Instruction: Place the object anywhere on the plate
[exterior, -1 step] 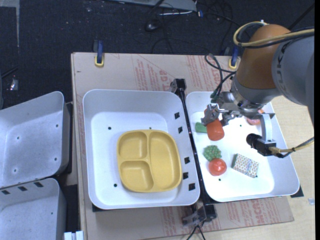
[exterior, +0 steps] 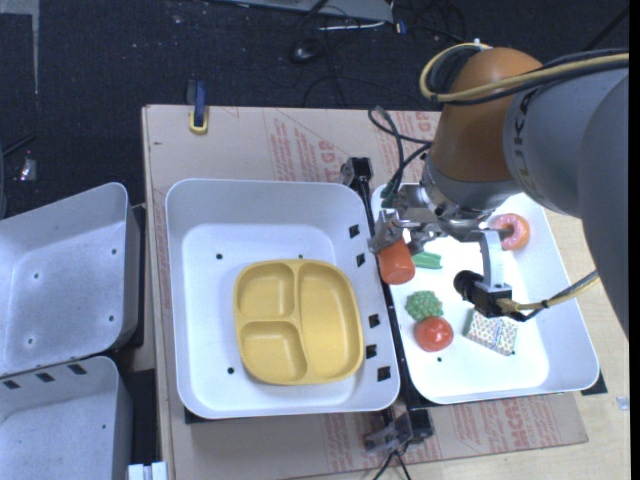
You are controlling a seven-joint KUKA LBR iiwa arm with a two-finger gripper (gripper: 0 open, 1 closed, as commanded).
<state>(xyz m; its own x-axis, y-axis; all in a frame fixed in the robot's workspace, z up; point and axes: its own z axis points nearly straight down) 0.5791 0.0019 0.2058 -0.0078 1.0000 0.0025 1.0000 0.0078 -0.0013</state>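
Observation:
The yellow divided plate point(exterior: 298, 321) lies in the left white bin point(exterior: 200, 228). My gripper point(exterior: 396, 238) hangs over the left rim of the right bin point(exterior: 560, 358), shut on an orange-red cylinder point(exterior: 397, 264). The cylinder sticks out below the fingers and overlaps the gap between the two bins. It sits to the right of the plate's top right corner, apart from it.
In the right bin lie a green piece point(exterior: 430, 261), a green bumpy broccoli-like thing point(exterior: 423, 303), a red tomato point(exterior: 434, 334), a white patterned box point(exterior: 493, 333) and a pink doughnut point(exterior: 514, 231). The arm covers the bin's upper part.

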